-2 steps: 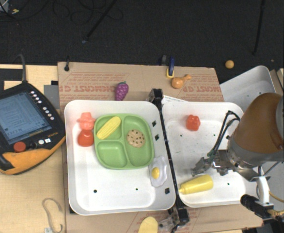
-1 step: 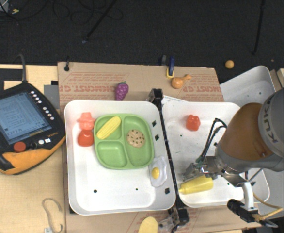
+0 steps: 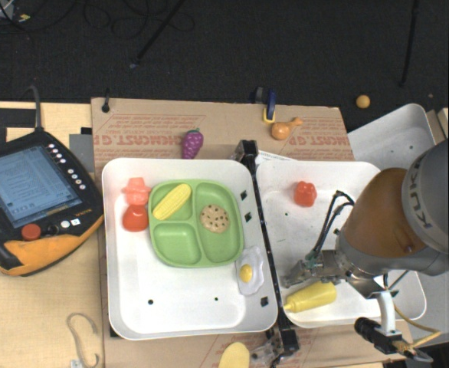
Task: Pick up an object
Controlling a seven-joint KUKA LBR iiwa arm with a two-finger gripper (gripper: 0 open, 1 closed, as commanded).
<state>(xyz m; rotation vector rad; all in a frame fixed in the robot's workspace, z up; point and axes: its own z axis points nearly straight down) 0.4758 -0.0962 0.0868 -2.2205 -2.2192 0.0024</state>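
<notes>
Camera view, for your check:

Arm: you see the grey KUKA arm with its orange band (image 3: 385, 213) entering from the right and bending down over the right bin.
Gripper: the two-finger gripper (image 3: 310, 271) sits low over the right white bin (image 3: 347, 176), near its front left part; you cannot tell from here whether it is spread or pressed together, and nothing shows held in it.
Yellow item: the yellow plastic mustard-style bottle (image 3: 311, 297) lies on its side on the right bin floor, just in front of the gripper; contact cannot be told.
Red item: the small red plastic pepper (image 3: 305, 194) rests in the back of the right bin, well apart from the gripper.
Left bin: the left white bin (image 3: 178, 313) holds a green three-compartment plastic tray (image 3: 186, 248).
Tray contents: a yellow toy corn cob (image 3: 170, 200) in the back left compartment, a round toy cookie (image 3: 214, 218) in the back right one.
Beside the tray: a pink-and-red toy piece (image 3: 136, 205) at its left, a toy fried egg (image 3: 247, 271) at the bin's right wall.
Outside the bins: a purple toy grape bunch (image 3: 191, 142) and an orange toy pear (image 3: 281, 129) on the cardboard behind; a teach pendant (image 3: 33, 198) at the left.
</notes>
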